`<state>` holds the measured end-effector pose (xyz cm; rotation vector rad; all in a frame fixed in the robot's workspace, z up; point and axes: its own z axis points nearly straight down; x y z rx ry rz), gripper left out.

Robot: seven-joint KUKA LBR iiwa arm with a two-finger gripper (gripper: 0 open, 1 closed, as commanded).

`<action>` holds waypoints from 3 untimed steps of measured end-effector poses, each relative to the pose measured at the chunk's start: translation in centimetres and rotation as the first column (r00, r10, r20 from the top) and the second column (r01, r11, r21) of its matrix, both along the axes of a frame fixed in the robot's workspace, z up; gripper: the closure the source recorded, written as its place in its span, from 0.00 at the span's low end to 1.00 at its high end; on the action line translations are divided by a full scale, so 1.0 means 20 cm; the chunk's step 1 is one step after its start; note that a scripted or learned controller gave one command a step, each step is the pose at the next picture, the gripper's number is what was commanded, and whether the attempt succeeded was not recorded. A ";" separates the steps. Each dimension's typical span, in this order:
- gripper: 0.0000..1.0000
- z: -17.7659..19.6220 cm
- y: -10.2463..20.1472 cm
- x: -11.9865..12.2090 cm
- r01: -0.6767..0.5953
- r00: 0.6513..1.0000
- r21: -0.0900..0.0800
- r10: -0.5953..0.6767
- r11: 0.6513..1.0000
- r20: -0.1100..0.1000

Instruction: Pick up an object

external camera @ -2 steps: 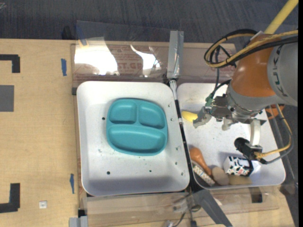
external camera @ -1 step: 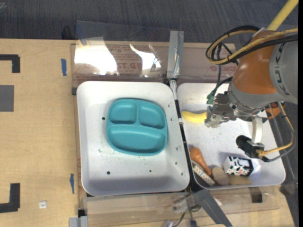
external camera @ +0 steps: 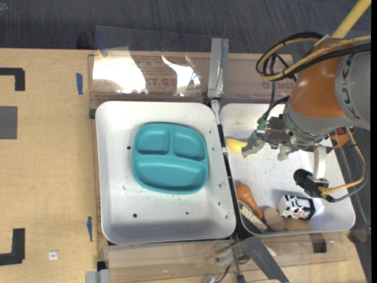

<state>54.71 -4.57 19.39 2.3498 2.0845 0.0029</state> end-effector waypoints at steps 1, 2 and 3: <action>0.00 -0.05 -0.23 -0.13 -0.358 0.934 0.000 0.358 0.934 -0.003; 0.00 -0.05 -0.08 -0.22 -0.512 0.859 0.001 0.512 0.859 -0.002; 0.00 -0.49 -0.28 -0.34 -0.742 0.670 0.000 0.742 0.670 -0.002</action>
